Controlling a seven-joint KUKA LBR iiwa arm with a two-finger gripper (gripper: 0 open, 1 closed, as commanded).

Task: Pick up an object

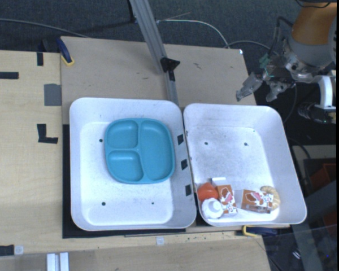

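Several small objects lie in the near corner of the right bin [237,123]: an orange-red round item [207,191], a white capped item [212,208] just in front of it, a red-and-white packet [227,200], and a brown snack packet [260,199]. My gripper [255,96] hangs above the bench just beyond the right bin's far edge, well away from those objects. Its fingers stand apart, open, and hold nothing.
A blue divided plate [140,150] lies in the left bin [85,208]. A grey metal pole [150,27] slants over the bench toward the bins' shared far edge. Cables run behind the bench at the top.
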